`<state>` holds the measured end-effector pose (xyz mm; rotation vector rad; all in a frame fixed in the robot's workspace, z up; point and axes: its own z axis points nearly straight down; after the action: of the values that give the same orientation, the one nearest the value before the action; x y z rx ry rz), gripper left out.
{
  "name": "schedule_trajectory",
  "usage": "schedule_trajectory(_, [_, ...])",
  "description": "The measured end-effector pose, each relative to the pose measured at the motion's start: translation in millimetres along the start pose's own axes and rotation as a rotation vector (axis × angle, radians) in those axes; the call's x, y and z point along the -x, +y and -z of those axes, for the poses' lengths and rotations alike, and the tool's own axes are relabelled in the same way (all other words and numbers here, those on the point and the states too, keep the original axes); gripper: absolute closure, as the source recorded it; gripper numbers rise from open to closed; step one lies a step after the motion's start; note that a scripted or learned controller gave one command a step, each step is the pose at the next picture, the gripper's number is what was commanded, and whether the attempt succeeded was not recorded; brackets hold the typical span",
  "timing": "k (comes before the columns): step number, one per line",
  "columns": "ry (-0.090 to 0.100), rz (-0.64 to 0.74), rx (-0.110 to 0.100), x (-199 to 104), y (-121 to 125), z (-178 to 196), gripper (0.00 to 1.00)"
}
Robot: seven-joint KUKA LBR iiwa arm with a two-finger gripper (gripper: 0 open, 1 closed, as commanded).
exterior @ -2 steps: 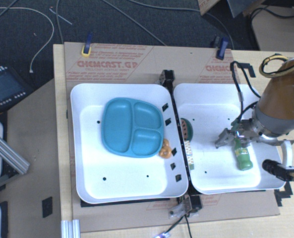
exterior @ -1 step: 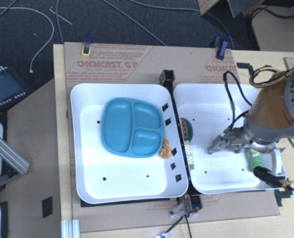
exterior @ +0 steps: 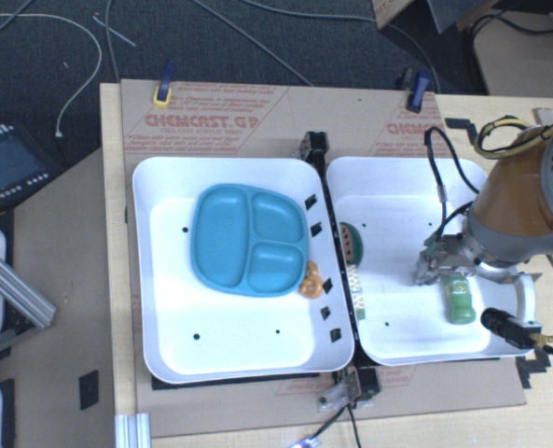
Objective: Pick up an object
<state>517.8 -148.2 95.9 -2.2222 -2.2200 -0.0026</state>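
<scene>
The green object (exterior: 460, 301) lies in the right bin (exterior: 388, 189), near its front-right corner, long side pointing roughly toward the front rim. The gripper (exterior: 437, 267) is just beside it, at its upper-left end, low over the bin floor. I cannot tell if it touches the obj., and nothing is seen clamped in it; whether it is apart or together I cannot tell, the wrist covers it.

Risks, as I judge them: the gripper seems centred a bit left of the obj., so closing here may catch only one end, or push it away toward the bin wall. The obj. is near the front rim, so a sideways nudge can wedge it in the corner where a grasp is harder. Also the black cable (exterior: 436, 180) hangs over this bin and may drag w/ the arm.

Containers: the right bin also has a small round dark-green and brown thing (exterior: 349, 242) at its left wall, well apart from the gripper. The left bin (exterior: 229, 329) holds a blue divided plate (exterior: 248, 239), w/ a small orange piece (exterior: 311, 283) touching its lower-right edge.
</scene>
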Motion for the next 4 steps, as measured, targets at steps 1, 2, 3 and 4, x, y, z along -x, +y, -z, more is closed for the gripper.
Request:
schedule_trajectory(1, [-0.003,0.001,0.004,1,2,43,1.00])
schedule_trajectory(2, [-0.003,0.003,0.007,0,7,107,1.00])
schedule_trajectory(3, [-0.002,0.002,0.003,0,8,122,1.00])
schedule_trajectory(4, [0.000,0.007,0.001,-46,25,114,1.00])
